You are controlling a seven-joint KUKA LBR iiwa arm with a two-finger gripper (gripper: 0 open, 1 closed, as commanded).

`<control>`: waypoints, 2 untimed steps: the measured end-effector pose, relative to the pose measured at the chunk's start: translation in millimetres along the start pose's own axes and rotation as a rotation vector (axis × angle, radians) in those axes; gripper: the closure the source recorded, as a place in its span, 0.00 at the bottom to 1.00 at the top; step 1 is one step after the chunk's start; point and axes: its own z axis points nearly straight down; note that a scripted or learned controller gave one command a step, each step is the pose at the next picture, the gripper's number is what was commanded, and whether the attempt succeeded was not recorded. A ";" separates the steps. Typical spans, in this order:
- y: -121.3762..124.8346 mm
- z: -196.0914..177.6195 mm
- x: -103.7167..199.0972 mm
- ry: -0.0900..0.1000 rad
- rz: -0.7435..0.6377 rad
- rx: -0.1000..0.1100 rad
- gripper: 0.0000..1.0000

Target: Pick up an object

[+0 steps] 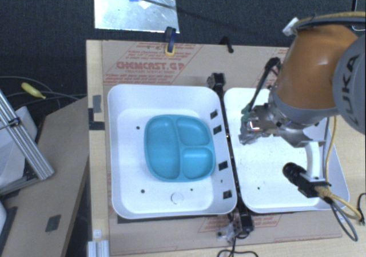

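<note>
A: Tray position?
B: Blue tray flat in left bin, centre.
A: Gripper?
B: Gripper over right bin, near divider. Open or closed: cannot tell.

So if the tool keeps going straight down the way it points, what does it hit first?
Probably the bare floor of the shallow white right-hand bin. The tool hangs near that bin's left wall, and nothing shows beneath it, though depth is hard to judge from this slant.

One fixed overhead camera looks slantwise down on both bins.
</note>
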 end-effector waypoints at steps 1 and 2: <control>-0.4 -34.8 66.2 -0.001 0.002 0.008 1.00; 1.9 -170.5 43.2 -0.001 0.010 -0.006 1.00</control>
